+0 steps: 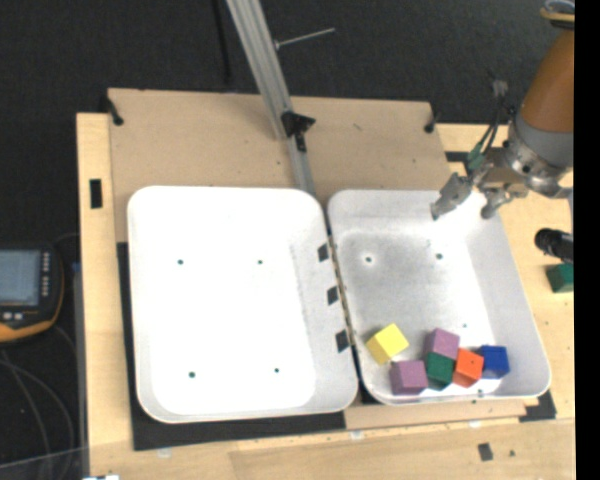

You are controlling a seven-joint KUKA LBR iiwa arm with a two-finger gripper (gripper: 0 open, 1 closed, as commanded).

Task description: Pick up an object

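Camera view: tabletop [230, 118] carries 2 shallow white bins side by side. Left bin [230, 298] shows bare floor w/ a few small dark dots. Right bin [430, 268] holds all blocks, clustered at its near edge, well apart from the tool. Slanted metal pole [265, 58] runs from top of frame down to the gap btw. bins. Handheld pendant w/ screen [15, 283] lies off the tabletop at frame left. Small dark and green items [558, 258] sit on tabletop just right of right bin.

Tool [472, 200]: hangs over far right corner of right bin; 2 fingers spread apart w/ clear gap, nothing btw. them, not touching any block. Arm [545, 98] enters from right, orange band above wrist.

Blocks: yellow block [388, 343] sits alone at left of cluster, rotated approx. diagonal to bin walls; roughly cubic, no clear long axis. Purple block [408, 376] near bin edge; second purple block [442, 344] behind it. Green block [439, 368], orange block [468, 366], blue block [493, 359] touching in a row toward the right
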